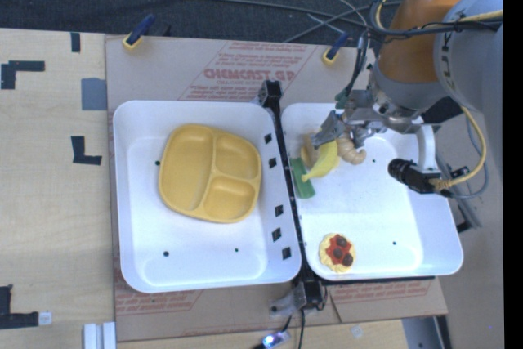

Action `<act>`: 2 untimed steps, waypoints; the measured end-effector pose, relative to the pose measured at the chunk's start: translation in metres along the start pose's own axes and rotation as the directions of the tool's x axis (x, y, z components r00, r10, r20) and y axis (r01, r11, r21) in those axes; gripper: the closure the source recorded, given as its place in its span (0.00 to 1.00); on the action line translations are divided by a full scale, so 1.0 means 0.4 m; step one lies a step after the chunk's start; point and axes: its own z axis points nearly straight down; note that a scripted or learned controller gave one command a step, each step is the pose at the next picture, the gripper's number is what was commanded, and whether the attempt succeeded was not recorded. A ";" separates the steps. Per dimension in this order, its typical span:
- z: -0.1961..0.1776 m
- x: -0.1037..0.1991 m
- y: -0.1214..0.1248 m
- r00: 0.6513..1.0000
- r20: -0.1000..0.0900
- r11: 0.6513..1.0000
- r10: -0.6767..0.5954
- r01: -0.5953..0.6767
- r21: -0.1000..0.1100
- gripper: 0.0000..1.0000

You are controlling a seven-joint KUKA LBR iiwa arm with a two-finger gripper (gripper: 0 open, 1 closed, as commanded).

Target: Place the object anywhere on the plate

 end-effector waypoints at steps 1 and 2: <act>-0.012 0.110 0.030 1.000 0.000 1.000 0.001 -0.001 0.000 1.00; -0.017 0.232 0.076 1.000 -0.001 1.000 -0.001 0.001 -0.001 1.00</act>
